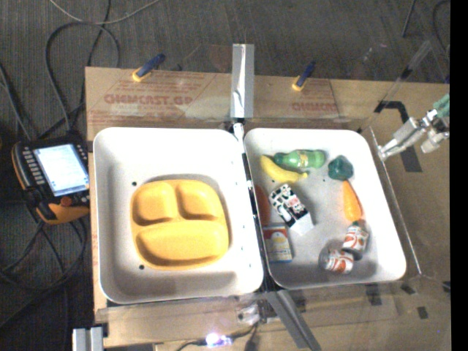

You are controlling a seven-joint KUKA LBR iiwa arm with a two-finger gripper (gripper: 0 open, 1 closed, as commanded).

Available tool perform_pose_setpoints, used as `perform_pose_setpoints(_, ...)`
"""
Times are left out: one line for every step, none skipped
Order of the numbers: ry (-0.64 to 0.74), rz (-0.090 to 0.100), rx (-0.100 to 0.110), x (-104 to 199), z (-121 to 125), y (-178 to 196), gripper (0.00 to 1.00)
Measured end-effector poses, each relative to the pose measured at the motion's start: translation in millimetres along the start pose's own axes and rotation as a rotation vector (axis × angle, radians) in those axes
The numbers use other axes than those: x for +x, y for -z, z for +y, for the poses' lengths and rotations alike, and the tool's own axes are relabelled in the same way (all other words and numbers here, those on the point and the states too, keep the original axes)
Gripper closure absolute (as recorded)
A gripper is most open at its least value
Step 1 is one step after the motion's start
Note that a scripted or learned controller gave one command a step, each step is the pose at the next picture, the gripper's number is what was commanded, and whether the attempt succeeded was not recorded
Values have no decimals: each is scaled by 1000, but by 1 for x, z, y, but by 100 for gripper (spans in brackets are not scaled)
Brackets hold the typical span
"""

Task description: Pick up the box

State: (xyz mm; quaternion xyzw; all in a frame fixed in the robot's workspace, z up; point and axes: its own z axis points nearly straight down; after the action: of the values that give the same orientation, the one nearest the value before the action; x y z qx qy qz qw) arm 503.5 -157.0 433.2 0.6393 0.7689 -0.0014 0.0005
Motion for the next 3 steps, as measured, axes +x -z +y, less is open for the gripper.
perform_pose_setpoints(248, 6, 2, -27, -24, -220, 0)
perform_pose_setpoints(235, 1, 0, -56, -18, -46, 0)
perform_pose_setpoints(397, 2, -7, -58, -26, -345, 0)
